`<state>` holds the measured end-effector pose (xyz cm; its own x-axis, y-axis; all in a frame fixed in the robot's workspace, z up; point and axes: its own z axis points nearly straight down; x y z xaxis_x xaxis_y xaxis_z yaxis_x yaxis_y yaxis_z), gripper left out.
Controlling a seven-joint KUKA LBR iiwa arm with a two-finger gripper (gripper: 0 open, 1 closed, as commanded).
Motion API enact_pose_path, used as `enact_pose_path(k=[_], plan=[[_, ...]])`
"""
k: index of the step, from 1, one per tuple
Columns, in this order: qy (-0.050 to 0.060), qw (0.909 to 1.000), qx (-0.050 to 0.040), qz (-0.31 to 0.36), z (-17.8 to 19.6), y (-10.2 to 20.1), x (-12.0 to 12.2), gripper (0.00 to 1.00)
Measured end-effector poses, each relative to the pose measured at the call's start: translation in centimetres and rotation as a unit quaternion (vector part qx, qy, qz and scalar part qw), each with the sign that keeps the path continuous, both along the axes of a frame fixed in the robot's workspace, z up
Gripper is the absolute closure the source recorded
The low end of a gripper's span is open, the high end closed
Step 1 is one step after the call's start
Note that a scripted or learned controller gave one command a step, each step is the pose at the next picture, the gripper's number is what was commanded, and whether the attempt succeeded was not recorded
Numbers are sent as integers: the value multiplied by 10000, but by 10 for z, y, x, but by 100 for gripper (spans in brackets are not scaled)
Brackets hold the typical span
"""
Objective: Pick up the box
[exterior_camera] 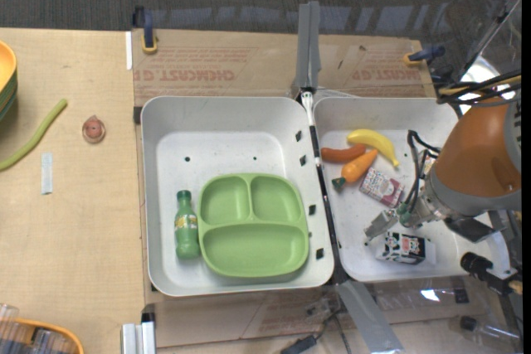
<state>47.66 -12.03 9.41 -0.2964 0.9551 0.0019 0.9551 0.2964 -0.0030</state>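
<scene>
- The box (405, 247) is small, black and white, and it lies flat in the right bin (357, 261), near the front wall of that bin.
- The gripper (397, 220) hangs low in the right bin, just above and a little behind the box. One thin metal finger (381, 225) points to the left and down, toward the floor of the bin beside the box.
- I cannot tell if the fingers are wide or narrow, because the wrist hides a part of them. Nothing is seen between them, and the box rests on the floor of the bin.
- The arm (481, 157), grey with an orange band, comes in from the right and covers the right part of the bin.
- A pink packet (382, 186) lies just behind the gripper, very near to it.
- Farther back in the same bin there are a yellow banana (375, 143), an orange carrot (358, 167) and a red-orange pepper (343, 153), close together and apart from the box.
- The left bin (158, 178) holds a green divided plate (251, 224) and a green bottle (187, 225) that stands just beside the left edge of the plate.
- On the wooden table (83, 261) at the left lie a long green bean (35, 137), a small pink round thing (94, 128) and a small grey strip (46, 174).
</scene>
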Motion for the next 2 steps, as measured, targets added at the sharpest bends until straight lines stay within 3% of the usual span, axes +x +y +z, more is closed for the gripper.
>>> enact_pose_path(k=[2], plan=[[-14, 9966, -14, -829, -3, -15, 110, 0]])
